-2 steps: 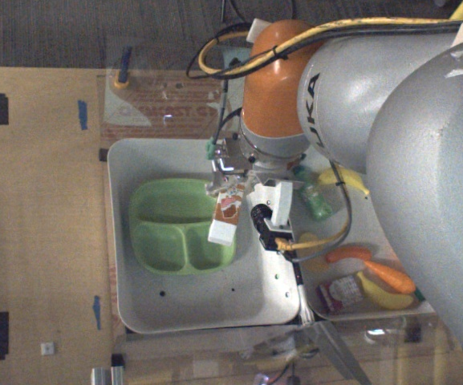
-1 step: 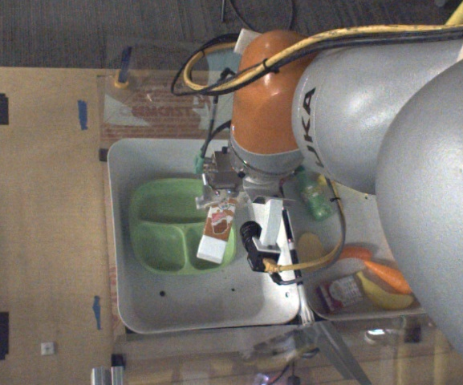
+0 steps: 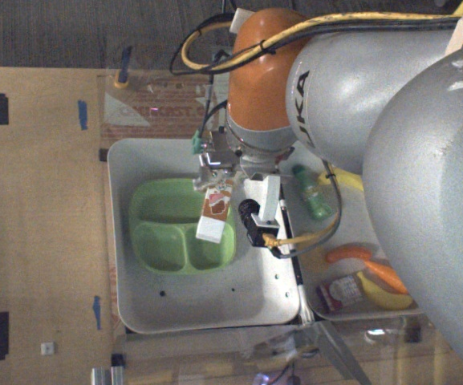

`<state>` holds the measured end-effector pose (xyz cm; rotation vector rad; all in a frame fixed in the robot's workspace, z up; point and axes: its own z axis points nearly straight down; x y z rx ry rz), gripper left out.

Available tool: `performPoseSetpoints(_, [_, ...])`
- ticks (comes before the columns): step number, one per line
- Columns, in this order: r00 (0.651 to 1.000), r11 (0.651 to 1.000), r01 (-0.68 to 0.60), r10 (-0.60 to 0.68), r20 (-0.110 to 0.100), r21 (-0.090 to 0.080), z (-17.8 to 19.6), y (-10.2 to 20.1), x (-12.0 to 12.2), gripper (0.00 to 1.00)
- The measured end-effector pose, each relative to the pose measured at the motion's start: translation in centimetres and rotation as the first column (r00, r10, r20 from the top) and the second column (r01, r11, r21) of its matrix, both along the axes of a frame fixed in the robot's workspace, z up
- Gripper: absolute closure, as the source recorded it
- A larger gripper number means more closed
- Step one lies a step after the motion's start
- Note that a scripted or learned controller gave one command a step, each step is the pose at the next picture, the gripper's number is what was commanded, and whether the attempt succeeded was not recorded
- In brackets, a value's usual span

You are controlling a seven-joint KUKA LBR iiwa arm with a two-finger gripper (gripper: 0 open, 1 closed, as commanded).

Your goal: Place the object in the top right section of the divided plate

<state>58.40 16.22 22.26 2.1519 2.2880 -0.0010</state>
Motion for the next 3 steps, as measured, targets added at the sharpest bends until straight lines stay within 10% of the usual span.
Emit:
performPoseSetpoints(2, [0.887,0.887,0.461,-0.461,-0.004,-0.002,-1.0,-1.2,-1.9,1.00])
performPoseSetpoints(3, [0.935,0.935,0.355,-0.355,-0.004,-0.001,-0.7,-2.0,-2.2,1.00])
